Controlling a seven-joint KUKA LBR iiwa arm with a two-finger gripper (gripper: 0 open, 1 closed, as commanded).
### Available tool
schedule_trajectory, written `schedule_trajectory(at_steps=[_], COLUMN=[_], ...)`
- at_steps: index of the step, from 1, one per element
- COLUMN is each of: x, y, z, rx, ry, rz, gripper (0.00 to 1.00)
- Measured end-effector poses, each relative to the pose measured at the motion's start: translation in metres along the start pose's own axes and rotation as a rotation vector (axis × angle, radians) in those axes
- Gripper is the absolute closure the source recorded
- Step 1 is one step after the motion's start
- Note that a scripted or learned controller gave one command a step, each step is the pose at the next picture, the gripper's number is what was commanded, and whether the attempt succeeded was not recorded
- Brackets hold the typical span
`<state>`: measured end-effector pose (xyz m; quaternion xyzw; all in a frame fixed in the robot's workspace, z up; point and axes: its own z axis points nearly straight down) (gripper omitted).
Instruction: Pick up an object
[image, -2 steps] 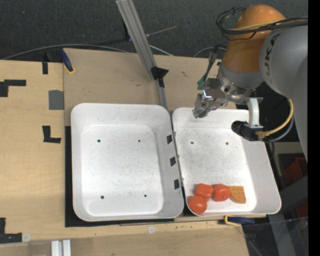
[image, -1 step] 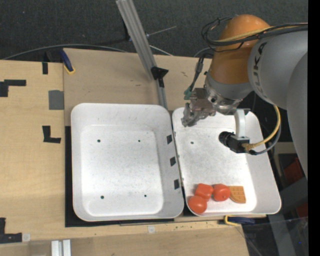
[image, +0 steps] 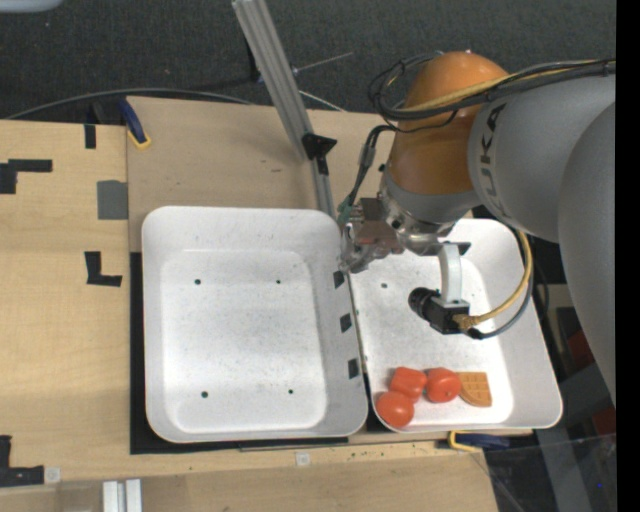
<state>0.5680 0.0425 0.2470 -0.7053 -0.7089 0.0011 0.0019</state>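
bench of pale wood is carrying two shallow white bins side by side. my grey arm with its orange band is reaching in from the right, hanging over the right bin. my fingers are sitting near that bin's upper left corner, beside the wall shared with the left bin; i cannot tell how they are set. three red-orange pieces and an orange waffle-like piece are lying together along the right bin's lower edge, well apart from my fingers.
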Motion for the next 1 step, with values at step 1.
schedule_trajectory(at_steps=[1], x=[0.0519], y=[-0.0223], z=[0.0173], rx=[0.001], ry=[-0.001], rz=[-0.001], gripper=[1.0])
